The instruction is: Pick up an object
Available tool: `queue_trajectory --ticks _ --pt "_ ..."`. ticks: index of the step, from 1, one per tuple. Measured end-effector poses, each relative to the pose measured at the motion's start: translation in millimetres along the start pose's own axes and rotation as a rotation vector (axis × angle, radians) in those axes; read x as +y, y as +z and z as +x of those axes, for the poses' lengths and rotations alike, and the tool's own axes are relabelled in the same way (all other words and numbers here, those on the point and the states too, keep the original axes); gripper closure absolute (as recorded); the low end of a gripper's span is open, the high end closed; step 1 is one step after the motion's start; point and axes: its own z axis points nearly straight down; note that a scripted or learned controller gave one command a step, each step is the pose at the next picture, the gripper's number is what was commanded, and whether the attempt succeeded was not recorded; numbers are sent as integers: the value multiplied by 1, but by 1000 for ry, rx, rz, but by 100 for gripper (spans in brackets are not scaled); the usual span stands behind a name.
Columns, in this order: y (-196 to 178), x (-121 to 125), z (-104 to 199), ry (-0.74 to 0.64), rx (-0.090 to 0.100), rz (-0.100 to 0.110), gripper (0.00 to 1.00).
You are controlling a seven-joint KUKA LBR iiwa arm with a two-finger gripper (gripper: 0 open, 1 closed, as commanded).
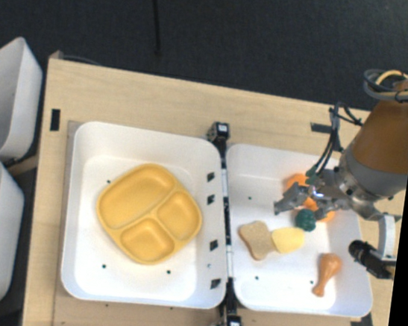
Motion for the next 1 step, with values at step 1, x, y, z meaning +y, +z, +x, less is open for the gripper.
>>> queue_trajectory --ticks 1 --pt "-7 2 0 -3 -2 -13 0"
